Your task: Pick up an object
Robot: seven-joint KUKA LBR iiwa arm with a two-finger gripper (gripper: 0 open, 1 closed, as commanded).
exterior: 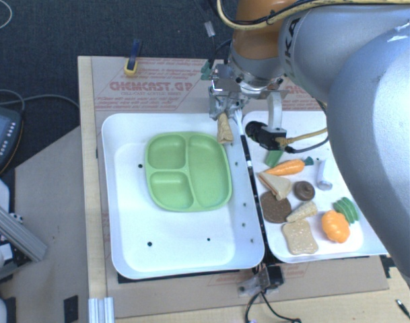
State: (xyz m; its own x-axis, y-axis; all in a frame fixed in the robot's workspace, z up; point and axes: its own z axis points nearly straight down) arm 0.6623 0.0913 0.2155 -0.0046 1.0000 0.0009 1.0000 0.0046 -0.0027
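Two shallow white bins sit side by side on the bench, the left bin (124, 241) carrying a pale green three-compartment plastic plate (188, 171) toward its far half. Metal two-finger gripper (224, 118) hangs over the far right corner of the left bin, just beside the ridge between the bins. Jaws pinch a small tan, wedge-like toy food piece (225, 130): narrow, light beige with a darker brownish edge, hanging upright, its lower end just off the plate's far right corner. Whether it touches the plate cannot be told.

Right bin (366, 244) holds toy foods: orange carrot (286, 168), tan sandwich wedge (275, 184), brown round cookie (276, 208), small dark brown disc (303, 191), beige bread slice (299, 237), orange fruit (335, 226), green pod (346, 208). Items lie close together, several touching.
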